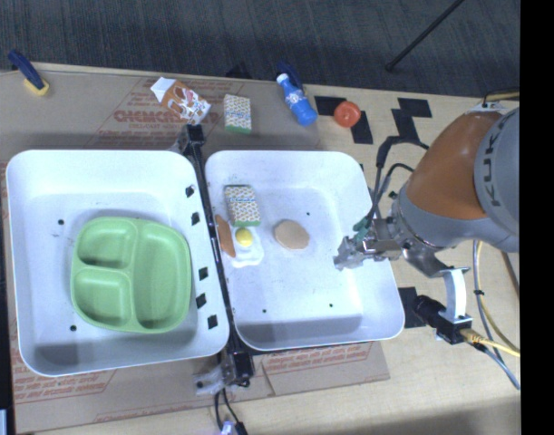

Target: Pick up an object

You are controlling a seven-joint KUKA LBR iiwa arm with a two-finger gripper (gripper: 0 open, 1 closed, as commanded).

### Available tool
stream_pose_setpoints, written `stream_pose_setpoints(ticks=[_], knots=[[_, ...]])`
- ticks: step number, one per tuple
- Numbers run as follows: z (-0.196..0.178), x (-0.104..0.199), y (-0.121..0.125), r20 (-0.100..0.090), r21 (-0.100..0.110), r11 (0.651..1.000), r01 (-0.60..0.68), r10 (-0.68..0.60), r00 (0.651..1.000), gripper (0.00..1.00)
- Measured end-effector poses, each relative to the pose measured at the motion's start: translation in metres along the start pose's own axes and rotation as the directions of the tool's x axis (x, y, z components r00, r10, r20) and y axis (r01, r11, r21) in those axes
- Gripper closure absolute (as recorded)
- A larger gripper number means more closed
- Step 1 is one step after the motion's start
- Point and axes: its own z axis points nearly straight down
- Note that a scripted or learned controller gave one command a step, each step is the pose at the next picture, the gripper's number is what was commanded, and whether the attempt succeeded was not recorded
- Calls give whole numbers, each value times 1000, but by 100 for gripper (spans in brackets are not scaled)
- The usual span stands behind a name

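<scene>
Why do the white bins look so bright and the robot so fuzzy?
In the camera view, overhead light glares off the left bin and right bin, washing out detail; the hand and orange band look soft and blurry; the green tray stays fairly clear.

A dark grey carpeted floor (213,16) fills the top of the view, crossed at the upper right by a thin black rod (435,21) running at a slant. Below it lies the desk (422,397), a pale tan surface with flattened brown cardboard (122,116) printed in red spread across it. Black rectangular patches (413,109) mark the desk toward the right. Light is even and soft, casting only faint shadows.
</scene>
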Motion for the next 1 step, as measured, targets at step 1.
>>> stream_pose_setpoints(ticks=[1], knots=[[-9,11,-7,-2,0,1000,1,-1,1000,100]])
